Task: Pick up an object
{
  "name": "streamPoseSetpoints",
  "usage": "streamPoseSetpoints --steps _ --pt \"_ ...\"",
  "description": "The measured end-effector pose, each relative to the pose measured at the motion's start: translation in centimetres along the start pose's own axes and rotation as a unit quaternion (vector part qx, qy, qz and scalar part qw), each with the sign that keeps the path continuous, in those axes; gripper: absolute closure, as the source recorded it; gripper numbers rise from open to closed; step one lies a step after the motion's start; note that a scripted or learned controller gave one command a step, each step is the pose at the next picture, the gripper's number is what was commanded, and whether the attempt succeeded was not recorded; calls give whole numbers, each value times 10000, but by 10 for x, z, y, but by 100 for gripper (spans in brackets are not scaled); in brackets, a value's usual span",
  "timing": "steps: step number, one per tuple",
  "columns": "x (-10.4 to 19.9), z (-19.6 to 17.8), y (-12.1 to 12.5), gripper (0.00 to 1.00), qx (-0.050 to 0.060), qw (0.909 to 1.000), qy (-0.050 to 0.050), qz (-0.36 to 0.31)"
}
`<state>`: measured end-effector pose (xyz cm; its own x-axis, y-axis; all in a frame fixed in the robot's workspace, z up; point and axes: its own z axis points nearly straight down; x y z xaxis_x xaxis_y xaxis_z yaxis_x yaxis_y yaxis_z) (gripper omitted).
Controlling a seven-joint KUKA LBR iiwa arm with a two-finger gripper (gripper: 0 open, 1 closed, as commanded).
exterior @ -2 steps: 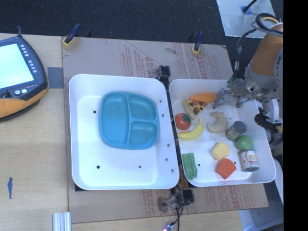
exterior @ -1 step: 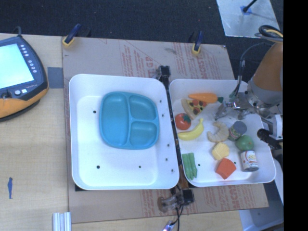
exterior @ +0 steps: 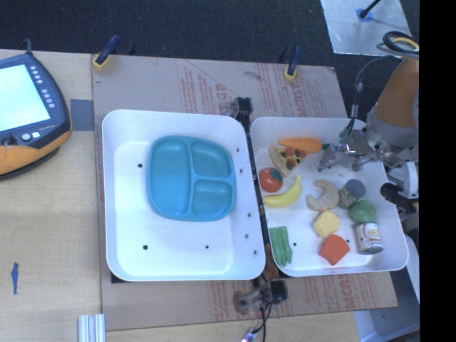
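The right bin (exterior: 381, 263) holds several toy foods: a carrot (exterior: 301, 144), a pizza slice (exterior: 284, 159), a tomato (exterior: 270, 179), a banana (exterior: 283, 194), a tan biscuit (exterior: 323, 195), a grey tin (exterior: 352, 189), a green lime (exterior: 362, 211), a yellow wedge (exterior: 326, 224), an orange block (exterior: 333, 249), a small can (exterior: 368, 237) and a green pod (exterior: 280, 244). My gripper (exterior: 340, 164) hangs over the bin's far right part, just right of the carrot and above the biscuit and grey tin. Its fingers are spread open and hold nothing.
The left bin (exterior: 121, 212) carries a blue divided plate (exterior: 191, 178). A tablet in an orange case (exterior: 28, 112) lies at the bench's left edge. Clamps (exterior: 105, 52) hold the cardboard base at the back.
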<state>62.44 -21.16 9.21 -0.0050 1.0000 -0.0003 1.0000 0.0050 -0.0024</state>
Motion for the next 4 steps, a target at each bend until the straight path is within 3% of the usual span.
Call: streamPoseSetpoints --steps 1,2,4 --pt "0 1 -82 0 11 10000 0 -2" --pt "0 1 -147 0 10 10000 4 -4" --pt "0 1 -148 0 -4 10000 -5 2"
